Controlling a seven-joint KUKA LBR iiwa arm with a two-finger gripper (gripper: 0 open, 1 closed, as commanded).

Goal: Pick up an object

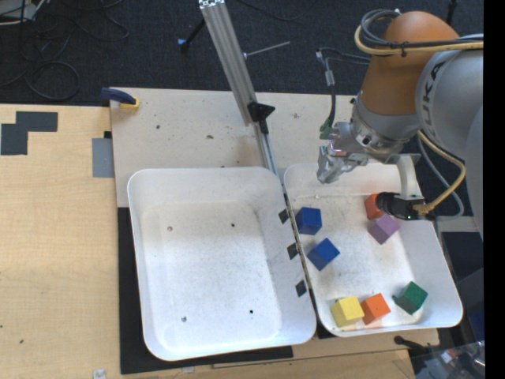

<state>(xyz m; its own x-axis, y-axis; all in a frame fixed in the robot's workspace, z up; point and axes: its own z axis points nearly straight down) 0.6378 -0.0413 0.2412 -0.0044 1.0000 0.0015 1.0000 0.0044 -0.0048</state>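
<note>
White bins: two shallow bins sit side by side on a pale wooden surface (55, 235); the left bin (150, 188) is the larger in view, and the right bin (442, 290) touches it along a shared edge.
Blocks: all the small blocks lie in the right bin.
Blue pair: one blue block (308, 219) sits near the shared edge, and a second blue block (323, 253) lies just below it, close but apart.
Far side: a purple block (384, 228) rests near the bin's right wall, with a red-orange block (372, 205) just above it, partly hidden by a black fitting on the arm.
Near edge: a yellow block (347, 311) and an orange block (375, 307) sit touching along the bin's front rim; a green block (411, 298) stands just to their right.
Arm: grey with an orange band, it reaches in from the right, and its wrist hangs over the back of the right bin.
Fingers (331, 172): they point down above the bin's back rim, well apart from every block; nothing is visible between them, and whether they are spread or closed cannot be told from this angle.
Other items: a slanted metal rail (233, 61) crosses the surface behind the bins, and a blue and yellow clamp (120, 97) sits at the surface's back left corner.
</note>
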